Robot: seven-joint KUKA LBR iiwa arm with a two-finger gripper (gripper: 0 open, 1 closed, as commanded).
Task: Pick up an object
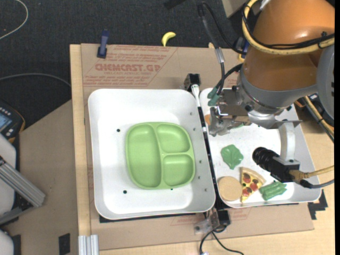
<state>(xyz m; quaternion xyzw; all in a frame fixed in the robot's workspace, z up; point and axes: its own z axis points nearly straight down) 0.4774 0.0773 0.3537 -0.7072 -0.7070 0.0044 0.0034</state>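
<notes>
My gripper [219, 122] hangs over the back left part of the right bin [304, 195], close to the divide between the two bins. Its metal parts blur together from this height. In front of it lies a green leafy toy [231, 155]. Nearer the front edge are a tan round cookie [229, 188], a pizza slice [251, 183] and a green toy piece [273, 190]. The left bin [106, 142] holds a green divided plate [159, 154].
The orange and grey arm [287, 41] covers the back of the right bin. A yellow banana-shaped toy [168, 37] and a blue clip [102, 44] lie on the brown board behind the bins. Cables run along the bench's right side.
</notes>
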